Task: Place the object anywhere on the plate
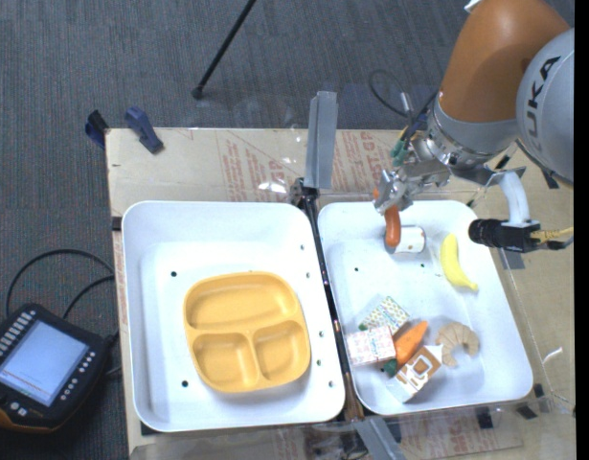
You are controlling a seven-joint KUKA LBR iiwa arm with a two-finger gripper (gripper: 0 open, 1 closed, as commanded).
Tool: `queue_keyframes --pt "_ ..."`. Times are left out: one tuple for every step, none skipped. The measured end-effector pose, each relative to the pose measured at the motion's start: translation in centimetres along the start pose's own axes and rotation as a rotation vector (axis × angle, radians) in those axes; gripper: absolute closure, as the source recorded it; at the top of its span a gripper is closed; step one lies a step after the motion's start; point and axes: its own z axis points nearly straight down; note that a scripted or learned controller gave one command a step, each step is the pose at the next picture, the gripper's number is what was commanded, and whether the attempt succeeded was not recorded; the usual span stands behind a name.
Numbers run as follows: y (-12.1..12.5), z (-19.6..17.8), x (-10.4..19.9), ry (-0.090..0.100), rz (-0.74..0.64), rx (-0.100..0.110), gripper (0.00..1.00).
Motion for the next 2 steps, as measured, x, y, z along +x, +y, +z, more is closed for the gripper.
queue_keyframes --pt "0.1 7.7 7.1 -0.001 -0.156 0.0 1.0" --pt "-1.0 6.8 12.3 -0.001 -0.515 0.0 1.0"
